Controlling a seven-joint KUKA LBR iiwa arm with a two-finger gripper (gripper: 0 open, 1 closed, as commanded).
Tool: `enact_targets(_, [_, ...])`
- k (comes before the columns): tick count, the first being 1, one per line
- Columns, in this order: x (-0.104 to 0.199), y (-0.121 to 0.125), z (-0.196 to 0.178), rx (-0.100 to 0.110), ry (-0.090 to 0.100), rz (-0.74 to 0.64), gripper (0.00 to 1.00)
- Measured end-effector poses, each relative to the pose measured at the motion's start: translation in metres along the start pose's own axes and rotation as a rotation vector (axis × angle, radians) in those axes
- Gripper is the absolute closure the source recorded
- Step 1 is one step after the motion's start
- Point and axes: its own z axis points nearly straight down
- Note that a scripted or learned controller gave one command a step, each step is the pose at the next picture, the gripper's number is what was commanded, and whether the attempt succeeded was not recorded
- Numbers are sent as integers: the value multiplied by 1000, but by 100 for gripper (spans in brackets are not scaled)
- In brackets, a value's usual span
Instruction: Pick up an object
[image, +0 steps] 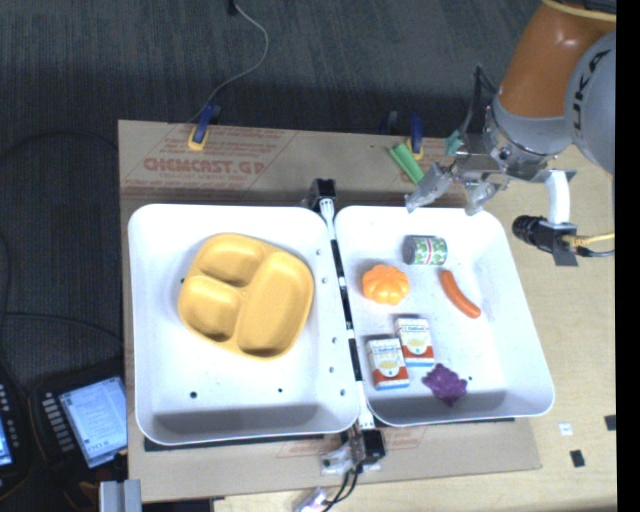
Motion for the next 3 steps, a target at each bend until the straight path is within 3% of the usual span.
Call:
enact_targets(1, [11,-8,151,6,1,0,0])
enact_targets(2, [10,-7,139,2,0,0,100])
enact_targets(3, [10,-7,139,2,0,0,0])
